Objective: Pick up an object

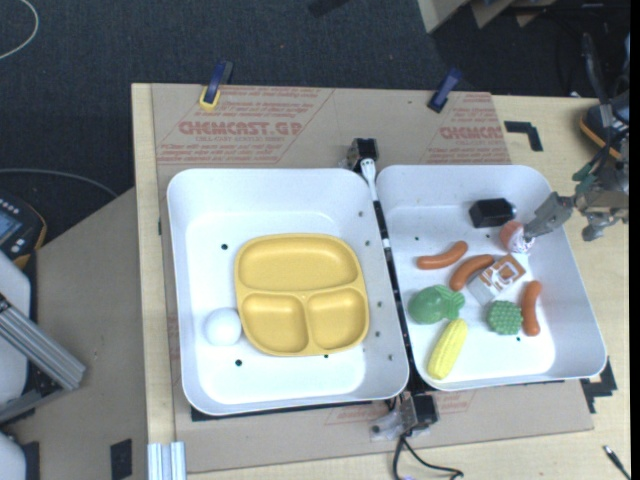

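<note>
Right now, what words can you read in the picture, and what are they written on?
"CHEMCAST G P": red print on the brown board under the bins, left of the top edge.
A second red print on that board, by the right clamp, starts "CHEMCAST" but is cut off by the right bin.
No other readable words.

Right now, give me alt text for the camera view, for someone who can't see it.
A gripper hovers over the right bin, which holds toy food including corn, broccoli and sausages. The left bin holds a yellow divided tray and a white ball.
</note>
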You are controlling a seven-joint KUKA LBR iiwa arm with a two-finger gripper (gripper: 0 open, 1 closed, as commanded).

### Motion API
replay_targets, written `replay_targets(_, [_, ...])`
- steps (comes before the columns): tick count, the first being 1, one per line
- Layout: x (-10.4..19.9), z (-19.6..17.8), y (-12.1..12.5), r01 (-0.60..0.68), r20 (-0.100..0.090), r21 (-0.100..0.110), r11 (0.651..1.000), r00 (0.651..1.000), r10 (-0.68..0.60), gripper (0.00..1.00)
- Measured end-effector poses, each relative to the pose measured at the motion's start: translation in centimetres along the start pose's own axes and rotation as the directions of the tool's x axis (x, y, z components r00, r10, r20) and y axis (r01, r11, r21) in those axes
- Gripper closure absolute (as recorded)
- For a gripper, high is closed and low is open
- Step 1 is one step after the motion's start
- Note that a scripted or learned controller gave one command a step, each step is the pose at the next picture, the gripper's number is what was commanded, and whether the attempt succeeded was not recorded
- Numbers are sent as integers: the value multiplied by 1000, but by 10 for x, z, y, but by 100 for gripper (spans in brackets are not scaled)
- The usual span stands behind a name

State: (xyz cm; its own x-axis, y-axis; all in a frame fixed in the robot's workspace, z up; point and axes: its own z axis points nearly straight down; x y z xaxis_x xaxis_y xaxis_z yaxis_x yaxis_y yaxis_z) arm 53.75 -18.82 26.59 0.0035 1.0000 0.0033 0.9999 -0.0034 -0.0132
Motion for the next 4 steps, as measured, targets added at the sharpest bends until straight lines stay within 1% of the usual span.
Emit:
replay_targets(1, [1, -6, 2, 4, 3, -12, 1000, 1000, -4, 0])
replay_targets(2, [-1, 56, -3, 3, 1, -6, 1000, 1000, -3, 0])
replay_targets(3, [5, 118, -5, 4, 0, -6, 1000, 1000, -4, 0])
replay_targets(4, [5, 161, -6, 3, 0, -6, 1000, 1000, -3, 0])
